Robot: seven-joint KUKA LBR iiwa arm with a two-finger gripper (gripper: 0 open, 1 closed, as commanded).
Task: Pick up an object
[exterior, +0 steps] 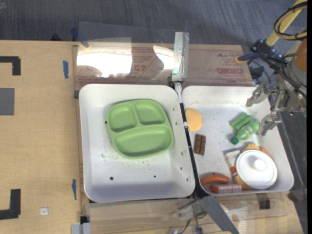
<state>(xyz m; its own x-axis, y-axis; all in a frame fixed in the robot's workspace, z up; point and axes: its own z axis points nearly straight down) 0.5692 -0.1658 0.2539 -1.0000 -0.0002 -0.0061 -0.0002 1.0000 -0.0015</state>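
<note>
1. Two shallow white bins sit side by side on the bench: the left bin [92, 145] and the right bin [214, 101], their inner walls touching along the middle.
2. Left bin: a green divided plate [140, 127] lies flat near its centre, with three compartments, two small ones at the far side and one large one at the near side.
3. Right bin, along its left wall: a pale orange rounded piece [194, 119] lies at the far end, a small brown chocolate bar [200, 144] just nearer than it, and a red sausage [214, 178] near the front corner.
4. Right bin, right half: a green bottle [244, 126] lies on its side, tilted; nearer the front stands a white lidded cup [256, 168], with a few small packets pressed against its left and front sides.
5. Arm: the gripper [269, 108] hangs over the far right corner of the right bin, just beside the green bottle and not touching it. Its fingers are parted and nothing sits between them.
</note>
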